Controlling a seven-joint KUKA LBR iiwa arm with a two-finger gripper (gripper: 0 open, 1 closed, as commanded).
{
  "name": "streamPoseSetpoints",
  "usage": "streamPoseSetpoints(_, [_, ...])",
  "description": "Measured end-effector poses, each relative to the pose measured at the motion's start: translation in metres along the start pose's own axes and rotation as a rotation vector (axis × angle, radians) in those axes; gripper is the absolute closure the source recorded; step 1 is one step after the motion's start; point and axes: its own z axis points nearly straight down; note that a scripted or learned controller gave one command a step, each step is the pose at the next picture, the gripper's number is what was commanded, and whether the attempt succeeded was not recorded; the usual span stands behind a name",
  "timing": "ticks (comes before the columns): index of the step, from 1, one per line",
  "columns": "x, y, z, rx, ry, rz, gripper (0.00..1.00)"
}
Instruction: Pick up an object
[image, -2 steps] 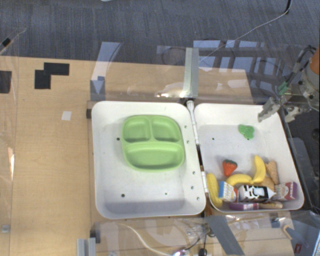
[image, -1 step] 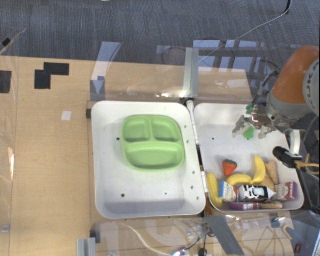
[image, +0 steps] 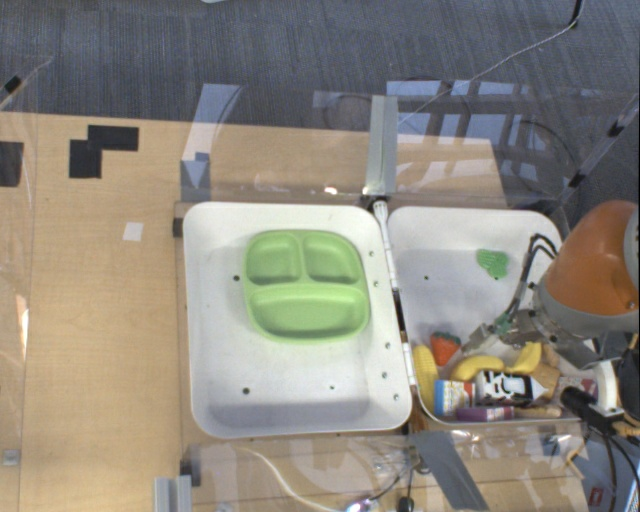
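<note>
**Hand low in the right bin**

The hand (image: 505, 335) hangs over the toy pile (image: 480, 380) in the right bin (image: 440, 250); its grip state is unclear. A green tray (image: 305, 285) fills the left bin (image: 215, 330). Bare wooden tabletop (image: 90, 330) spreads left.

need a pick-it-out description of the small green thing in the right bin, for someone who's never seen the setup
Start at the right-hand white bin, the one without the green divided plate. Look toward its far right area, where a small green object lies alone on bare white floor. It sits well apart from the cluttered pile of items along the bin's near edge, and it is the only green piece in that bin.
</note>
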Motion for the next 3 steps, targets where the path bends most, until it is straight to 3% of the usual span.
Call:
streamPoseSetpoints(1, [0.050,0.049,-0.002,-0.009,-0.013,-0.069,0.00])
streamPoseSetpoints(2, [0.057,0.002,-0.003,-0.013,-0.013,-0.092,0.00])
streamPoseSetpoints(3, [-0.010,0.018,-0.060,0.009,0.002,-0.222,0.00])
